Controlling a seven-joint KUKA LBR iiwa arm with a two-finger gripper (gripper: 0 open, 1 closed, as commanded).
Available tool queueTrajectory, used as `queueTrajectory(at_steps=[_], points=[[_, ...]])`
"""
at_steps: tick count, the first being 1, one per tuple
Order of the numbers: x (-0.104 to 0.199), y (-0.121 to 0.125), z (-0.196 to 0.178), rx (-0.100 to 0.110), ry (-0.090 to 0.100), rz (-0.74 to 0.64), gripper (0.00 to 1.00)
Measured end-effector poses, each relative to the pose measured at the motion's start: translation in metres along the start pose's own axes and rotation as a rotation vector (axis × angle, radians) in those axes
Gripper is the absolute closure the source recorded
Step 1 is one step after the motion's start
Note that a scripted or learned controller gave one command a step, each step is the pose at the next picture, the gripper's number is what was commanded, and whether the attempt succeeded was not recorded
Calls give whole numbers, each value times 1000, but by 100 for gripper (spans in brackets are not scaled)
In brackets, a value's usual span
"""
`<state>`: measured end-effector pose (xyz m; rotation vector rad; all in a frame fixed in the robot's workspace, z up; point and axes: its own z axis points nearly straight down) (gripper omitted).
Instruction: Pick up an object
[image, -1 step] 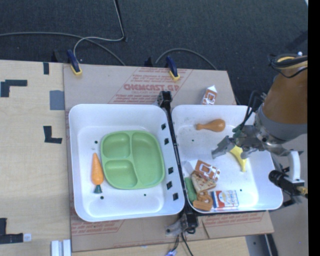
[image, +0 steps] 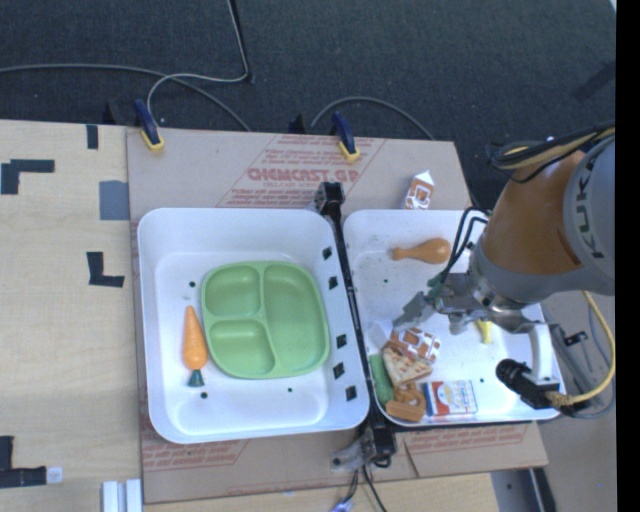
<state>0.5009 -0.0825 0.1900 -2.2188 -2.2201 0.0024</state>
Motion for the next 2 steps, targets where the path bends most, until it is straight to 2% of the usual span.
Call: queueTrajectory(at_steps=[1, 2], points=[[-21, 25, 103, -8, -1, 0, 0], [-21, 26, 93, -10, -2, 0, 100]])
